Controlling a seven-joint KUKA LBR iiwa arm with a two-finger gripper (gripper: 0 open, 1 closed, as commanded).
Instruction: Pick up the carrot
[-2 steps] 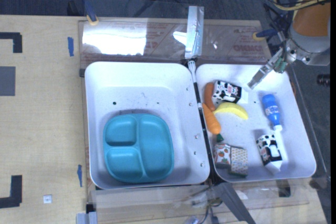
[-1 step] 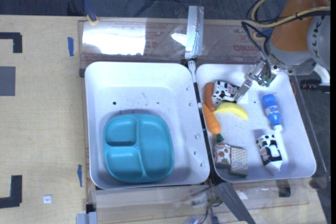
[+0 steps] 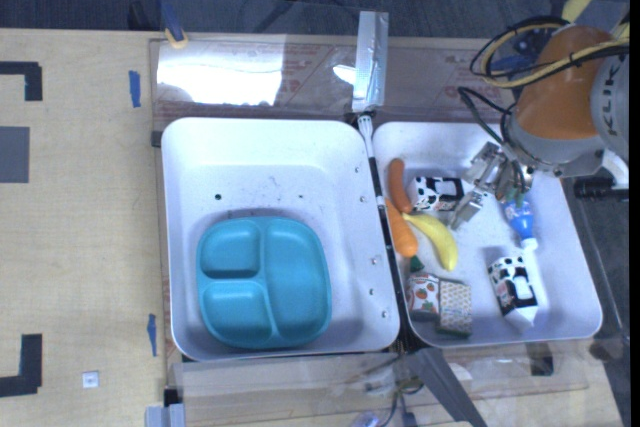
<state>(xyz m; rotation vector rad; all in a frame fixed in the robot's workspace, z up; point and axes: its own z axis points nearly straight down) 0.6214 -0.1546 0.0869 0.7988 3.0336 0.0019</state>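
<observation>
The carrot [image 3: 402, 233] is a short orange piece with a green end. It lies along the left wall of the right bin [image 3: 575, 245], just below a reddish-orange sausage [image 3: 397, 181] and touching a yellow banana [image 3: 438, 239]. My gripper [image 3: 478, 185] hangs over the upper middle of the right bin, to the right of the carrot and apart from it, beside a black-and-white cow-patterned item [image 3: 437, 192]. Its fingers stand open with nothing between them.
The right bin also holds a blue-capped bottle [image 3: 519, 218], a cow-patterned carton [image 3: 513, 283] and a printed box [image 3: 444, 301]. A blue divided plate [image 3: 264, 282] sits in the left bin [image 3: 260, 155]. The arm's orange band [image 3: 565, 85] looms over the right bin's far corner.
</observation>
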